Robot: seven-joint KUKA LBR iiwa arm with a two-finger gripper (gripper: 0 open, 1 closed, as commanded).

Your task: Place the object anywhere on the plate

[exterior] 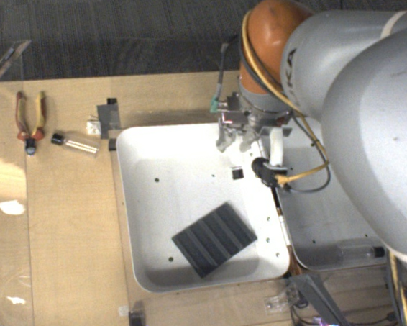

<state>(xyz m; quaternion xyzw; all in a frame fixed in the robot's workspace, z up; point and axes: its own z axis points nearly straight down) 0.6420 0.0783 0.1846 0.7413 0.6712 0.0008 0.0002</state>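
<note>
Hovering my gripper [231, 140] at upper centre, finger state unclear, I am judging the ribbed dark slab [214, 238] stiff, light; grasping across its short edges.

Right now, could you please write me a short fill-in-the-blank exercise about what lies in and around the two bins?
1. The dark ribbed plate lies in the ____ bin of the view.
2. The gripper hovers near that bin's ____ edge.
3. The pliers on the bench have ____ handles.

Missing words: left; far; orange
</note>
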